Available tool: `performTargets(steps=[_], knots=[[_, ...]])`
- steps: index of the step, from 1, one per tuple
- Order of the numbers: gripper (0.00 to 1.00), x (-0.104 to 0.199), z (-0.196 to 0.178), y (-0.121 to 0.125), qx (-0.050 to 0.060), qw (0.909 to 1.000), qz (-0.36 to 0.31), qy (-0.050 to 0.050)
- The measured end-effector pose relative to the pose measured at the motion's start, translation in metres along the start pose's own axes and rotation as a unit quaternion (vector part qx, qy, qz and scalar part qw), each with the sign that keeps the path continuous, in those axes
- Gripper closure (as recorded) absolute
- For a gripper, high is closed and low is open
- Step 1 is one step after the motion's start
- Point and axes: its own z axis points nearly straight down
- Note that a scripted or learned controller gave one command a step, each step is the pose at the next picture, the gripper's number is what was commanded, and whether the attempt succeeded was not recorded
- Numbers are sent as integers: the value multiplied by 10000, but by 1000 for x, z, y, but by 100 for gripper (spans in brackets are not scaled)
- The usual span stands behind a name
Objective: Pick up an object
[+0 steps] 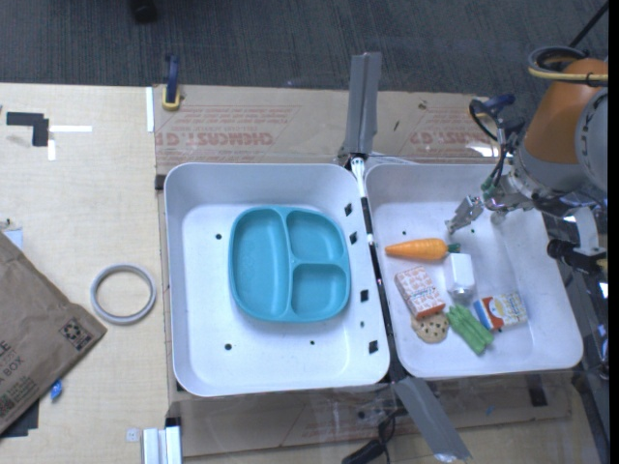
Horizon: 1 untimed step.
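Observation:
The right bin (556,348) holds several small things. An orange toy carrot (418,249) lies near its left wall, with a white block (460,272) just right of it. Below them sit a red-and-white box (420,291), a cookie (430,329), a green piece (469,329) and a small white, orange and blue carton (505,310). My gripper (466,215) hangs over the upper middle of this bin, a little above and to the right of the carrot's thick end, and nothing shows in its grip.
In the left bin (176,259) lies a teal divided plate (290,262). A ring of tape (123,292) and a brown cardboard box (29,336) rest on the bench to the left. A grey post (364,104) stands behind the wall between the bins.

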Motion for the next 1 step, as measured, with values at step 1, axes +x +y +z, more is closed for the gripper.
performTargets(steps=[1], knots=[[0,8,-69,22,-5,9991,-425,-4]])
